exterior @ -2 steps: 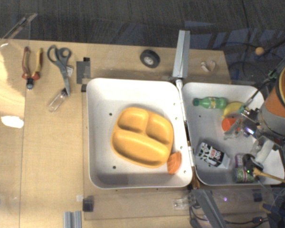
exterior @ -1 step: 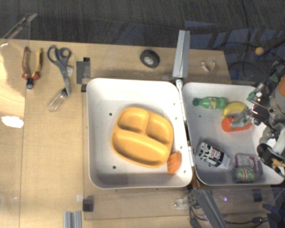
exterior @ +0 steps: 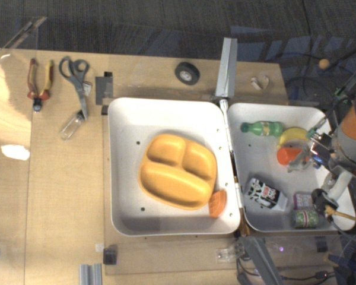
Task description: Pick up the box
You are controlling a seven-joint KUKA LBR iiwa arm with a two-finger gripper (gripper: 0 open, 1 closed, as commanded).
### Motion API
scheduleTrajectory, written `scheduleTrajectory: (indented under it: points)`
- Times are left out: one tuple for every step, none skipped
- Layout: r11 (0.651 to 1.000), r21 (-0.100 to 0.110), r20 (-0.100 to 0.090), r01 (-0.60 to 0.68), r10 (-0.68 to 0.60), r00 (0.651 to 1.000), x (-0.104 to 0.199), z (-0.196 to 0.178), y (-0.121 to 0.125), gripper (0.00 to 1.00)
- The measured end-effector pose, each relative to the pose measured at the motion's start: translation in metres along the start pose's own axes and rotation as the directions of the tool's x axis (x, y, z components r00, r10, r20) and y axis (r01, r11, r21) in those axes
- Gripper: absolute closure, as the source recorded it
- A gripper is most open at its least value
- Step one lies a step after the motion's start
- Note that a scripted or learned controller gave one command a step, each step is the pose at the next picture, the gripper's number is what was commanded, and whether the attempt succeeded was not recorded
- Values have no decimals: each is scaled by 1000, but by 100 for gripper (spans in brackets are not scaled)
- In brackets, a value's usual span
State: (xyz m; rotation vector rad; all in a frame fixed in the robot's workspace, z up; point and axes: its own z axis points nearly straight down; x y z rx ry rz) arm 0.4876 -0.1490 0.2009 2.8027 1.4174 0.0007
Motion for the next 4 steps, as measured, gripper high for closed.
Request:
scheduleTrajectory:
  points:
    - [988,-3,-1,152,-152,988,37,-21,28,0]
    - [989,-2,-2,150,-150,989,27,-2,-19,0]
    - [966,-3,-1,258,-258,966,74,-22,20,0]
    - [912,-3,0,411,-411,912,101,20,56,0]
